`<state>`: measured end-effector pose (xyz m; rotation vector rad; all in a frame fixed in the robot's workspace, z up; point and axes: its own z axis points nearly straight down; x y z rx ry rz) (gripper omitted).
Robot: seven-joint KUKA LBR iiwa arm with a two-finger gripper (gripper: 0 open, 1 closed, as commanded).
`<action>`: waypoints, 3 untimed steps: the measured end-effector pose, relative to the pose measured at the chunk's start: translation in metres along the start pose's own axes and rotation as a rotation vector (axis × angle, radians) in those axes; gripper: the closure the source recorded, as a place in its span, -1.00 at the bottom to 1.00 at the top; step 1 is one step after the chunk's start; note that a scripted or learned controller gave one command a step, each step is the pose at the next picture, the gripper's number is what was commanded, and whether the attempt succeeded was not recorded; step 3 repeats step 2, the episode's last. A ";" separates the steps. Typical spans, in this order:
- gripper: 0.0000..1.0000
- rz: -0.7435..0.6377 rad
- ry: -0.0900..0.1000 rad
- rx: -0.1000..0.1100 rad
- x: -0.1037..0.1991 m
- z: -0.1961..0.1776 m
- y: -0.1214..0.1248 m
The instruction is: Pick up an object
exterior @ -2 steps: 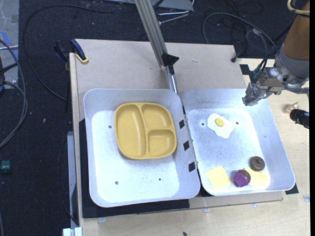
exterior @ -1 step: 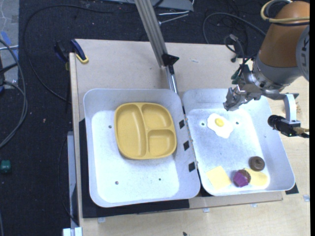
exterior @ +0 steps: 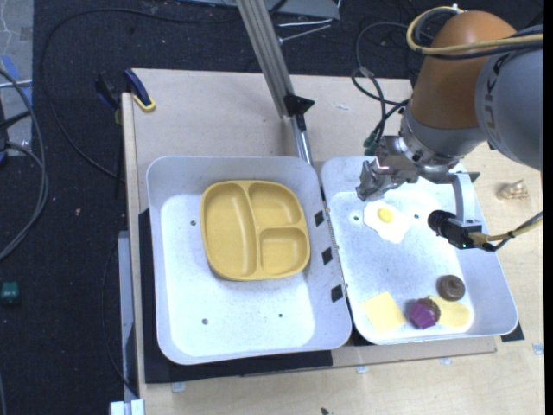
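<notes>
Claw (exterior: 378,182) hangs at the upper left corner of the right bin (exterior: 497,288), just above and left of the fried egg (exterior: 387,220); whether its tips are apart or together cannot be told, since the wrist housing covers them. Nothing is visibly held.

Step in hand, as judged: descent onto a target. The egg is the nearest candidate. It lies flat, so a grasp probably needs the tips astride its rim or the raised yolk, lowered until they nearly meet the bin floor. Closing too high would likely miss.

Arm (exterior: 471,76), largest item in the frame, enters from the upper right. Its orange band sits above the grey wrist, which points down and left toward the bin's top edge.

Left bin (exterior: 173,318) holds a yellow tray (exterior: 256,229) at centre frame. Lower right, along the right bin's bottom edge, lie a yellow slice (exterior: 383,310), a purple piece (exterior: 422,312) and a brown disc (exterior: 450,287), all well apart from the claw.
</notes>
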<state>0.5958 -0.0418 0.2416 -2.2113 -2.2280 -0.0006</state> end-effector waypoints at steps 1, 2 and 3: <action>1.00 -0.001 0.000 -0.003 0.056 -0.003 0.008; 1.00 0.002 -0.001 0.000 0.106 0.011 0.010; 1.00 0.002 -0.001 0.000 0.106 0.011 0.010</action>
